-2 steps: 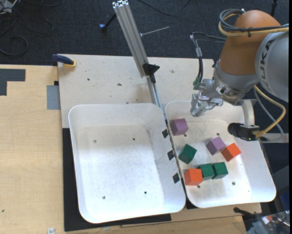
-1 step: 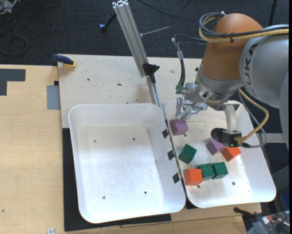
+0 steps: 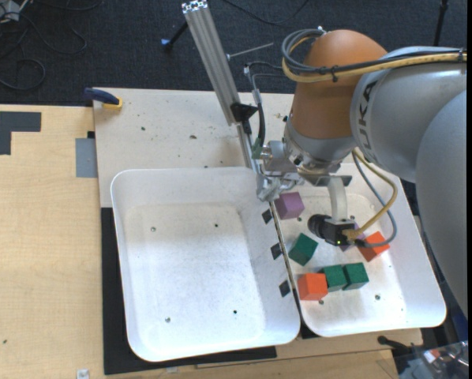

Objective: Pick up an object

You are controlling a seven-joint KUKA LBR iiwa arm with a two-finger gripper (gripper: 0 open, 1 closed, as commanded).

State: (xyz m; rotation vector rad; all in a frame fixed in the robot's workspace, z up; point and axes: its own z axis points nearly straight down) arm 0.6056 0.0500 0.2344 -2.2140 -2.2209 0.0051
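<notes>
on the left of the surface (image 3: pixel 39 251) we see pale wood, and beside it the left bin (image 3: pixel 189 290), white and finely speckled. behind that bin, at the far corner of the board, lies a small blue and yellow clamp (image 3: pixel 102 98). a slanted aluminium rail (image 3: pixel 214 58) runs down toward the place where the two bins meet. over the far end of those shared rims hang the jaws, at the tip of the grey arm (image 3: pixel 413 109) that reaches in from the right. we cannot tell whether the jaws are open or closed, and we see nothing plainly between them. just beside them, to the right and a little nearer to us, sits the purple block (image 3: pixel 290 205), in the far left corner of the right bin (image 3: pixel 425 310); we cannot tell whether it touches them. nearer to us in that bin lies a tilted green block (image 3: pixel 303 249), then an orange block (image 3: pixel 312 286) touching a pair of green blocks (image 3: pixel 345 276). farthest right, a red-orange block (image 3: pixel 372 246) lies well apart from the jaws.
</notes>
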